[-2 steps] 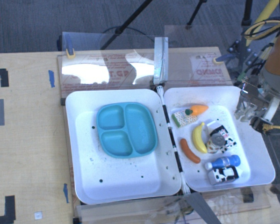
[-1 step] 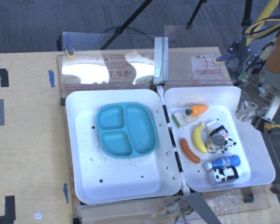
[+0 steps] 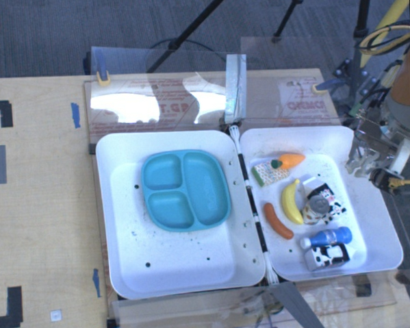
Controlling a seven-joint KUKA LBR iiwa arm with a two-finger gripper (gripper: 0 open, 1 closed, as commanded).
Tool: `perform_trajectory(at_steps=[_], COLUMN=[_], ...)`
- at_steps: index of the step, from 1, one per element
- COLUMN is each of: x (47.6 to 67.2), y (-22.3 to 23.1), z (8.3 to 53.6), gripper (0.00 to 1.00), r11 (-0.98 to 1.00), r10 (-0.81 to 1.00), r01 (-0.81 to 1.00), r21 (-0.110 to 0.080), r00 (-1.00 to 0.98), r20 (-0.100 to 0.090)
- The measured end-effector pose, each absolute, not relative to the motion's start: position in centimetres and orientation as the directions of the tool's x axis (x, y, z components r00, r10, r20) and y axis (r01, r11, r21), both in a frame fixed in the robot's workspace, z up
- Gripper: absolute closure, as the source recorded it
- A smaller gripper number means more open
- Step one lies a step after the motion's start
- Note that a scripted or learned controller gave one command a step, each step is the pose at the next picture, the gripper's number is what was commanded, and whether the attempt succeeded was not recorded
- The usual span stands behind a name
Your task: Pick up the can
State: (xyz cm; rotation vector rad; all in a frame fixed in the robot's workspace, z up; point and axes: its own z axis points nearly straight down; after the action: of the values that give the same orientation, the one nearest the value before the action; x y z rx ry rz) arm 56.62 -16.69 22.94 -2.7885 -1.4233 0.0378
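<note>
Gripper (image 3: pixel 361 160) hovers at right bin (image 3: pixel 384 250) rim w/ nothing betw. its fingers, their spread unclear, so can (image 3: pixel 320 202) lies ungrasped well left & below them, beside banana (image 3: pixel 291 203).

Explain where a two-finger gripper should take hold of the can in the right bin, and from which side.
The can appears to stand upright, its round grey top facing up, so probably from above, fingers closing across its sides just below the rim. The banana lies close on its left, so placing fingers front and back looks safer. The gripper sits at the bin's right edge.
</note>
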Motion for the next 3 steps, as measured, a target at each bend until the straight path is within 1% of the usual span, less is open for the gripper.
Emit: perform_trajectory(at_steps=[3], x=[56.7], y=[-16.6], z=[24.5], gripper=[1.0], r11=[-0.578], r10=[0.816], r01=[0.816], r21=[-0.035], r00=[0.577], r20=[-0.032])
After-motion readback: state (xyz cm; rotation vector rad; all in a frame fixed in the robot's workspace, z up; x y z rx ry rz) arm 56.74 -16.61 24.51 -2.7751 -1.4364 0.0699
